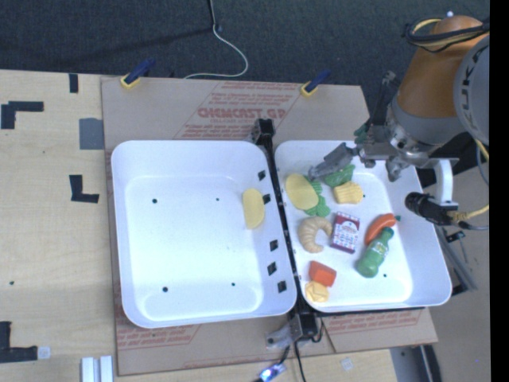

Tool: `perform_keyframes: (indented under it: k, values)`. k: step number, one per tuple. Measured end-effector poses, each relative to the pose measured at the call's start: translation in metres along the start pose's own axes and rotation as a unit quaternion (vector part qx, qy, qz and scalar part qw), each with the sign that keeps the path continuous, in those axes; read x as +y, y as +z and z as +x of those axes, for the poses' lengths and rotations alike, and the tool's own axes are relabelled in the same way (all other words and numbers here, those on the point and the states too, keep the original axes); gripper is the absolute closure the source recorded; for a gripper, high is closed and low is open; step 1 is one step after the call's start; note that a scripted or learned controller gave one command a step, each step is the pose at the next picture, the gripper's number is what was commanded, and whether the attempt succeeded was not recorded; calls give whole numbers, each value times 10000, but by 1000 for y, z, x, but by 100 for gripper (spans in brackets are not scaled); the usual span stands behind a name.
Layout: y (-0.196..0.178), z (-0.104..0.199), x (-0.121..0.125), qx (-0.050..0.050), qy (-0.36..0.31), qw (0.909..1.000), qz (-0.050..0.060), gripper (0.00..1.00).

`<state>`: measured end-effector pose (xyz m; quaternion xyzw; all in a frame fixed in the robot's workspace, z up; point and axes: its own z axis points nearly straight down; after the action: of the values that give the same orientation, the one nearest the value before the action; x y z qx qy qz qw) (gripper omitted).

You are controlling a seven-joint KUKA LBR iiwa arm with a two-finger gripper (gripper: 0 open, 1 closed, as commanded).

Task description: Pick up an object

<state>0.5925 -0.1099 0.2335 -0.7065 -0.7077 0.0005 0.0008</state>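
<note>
My gripper (328,165) hangs over the far part of the right bin (429,281), reaching in from the right, and its dark fingers point toward the divider between the two bins. I cannot tell from this slanted view whether they are spread or closed, and I see nothing between them. Above it my wrist and the orange band of my arm (433,70) stand over the bin's far right corner.

Just under and beside the tip lie a green leafy toy (343,175) and a small yellow corn piece (347,192); whether the tip touches the green one I cannot tell. Toward the divider from there sits a yellow lemon-like toy (300,191) with another green piece (320,208) against its near side. Nearer the camera come a tan croissant (314,233), a small red-and-white box (345,233) just beside it, and a green bottle (374,255) with an orange carrot-like piece (382,223) at its top end. Close to the bin's near edge are an orange-red wedge (322,274) and a small yellow piece (316,292), touching or nearly so.

In the left bin (159,293) a pale yellow banana-like toy (254,208) lies alone by the right wall, well apart from my gripper. Both bins rest on a cardboard sheet (231,110) held by blue-and-yellow clamps (137,72) at its far corners.
</note>
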Motion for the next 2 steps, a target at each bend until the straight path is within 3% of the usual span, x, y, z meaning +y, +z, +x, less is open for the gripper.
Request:
perform_keyframes:
  k: [1, 2]
  values:
    - [53, 136, -42, 26, -55, 10000, 29, 0]
    - [40, 129, -40, 0, -5, 10000, 11, 100]
